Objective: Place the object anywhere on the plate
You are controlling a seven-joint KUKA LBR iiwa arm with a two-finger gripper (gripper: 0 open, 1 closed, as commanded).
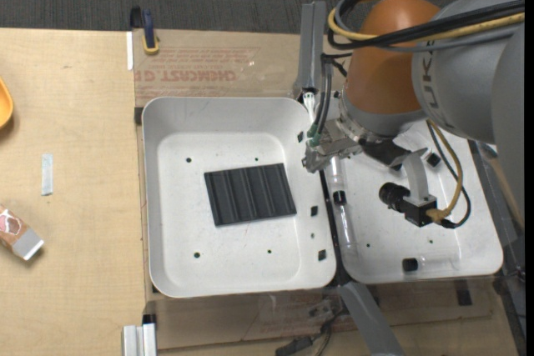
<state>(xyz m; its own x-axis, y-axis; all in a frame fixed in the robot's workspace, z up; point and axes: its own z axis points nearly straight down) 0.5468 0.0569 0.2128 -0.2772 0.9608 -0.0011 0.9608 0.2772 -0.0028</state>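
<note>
Your arm (467,54) hangs over the right bin (467,250), its gripper (321,147) low over the rim where the two bins meet. The plate (250,193) (a dark ribbed rectangle) lies flat near the middle of the left bin (167,204), so it sits to the gripper's left, its long axis running roughly across the bin. A slim clear tube-like object (340,208) lies lengthwise along the right bin's left edge, just below the gripper; it is probably your object, though the view is poor. You cannot tell the gripper's state. Nothing stands between gripper and plate but the rim.
</note>
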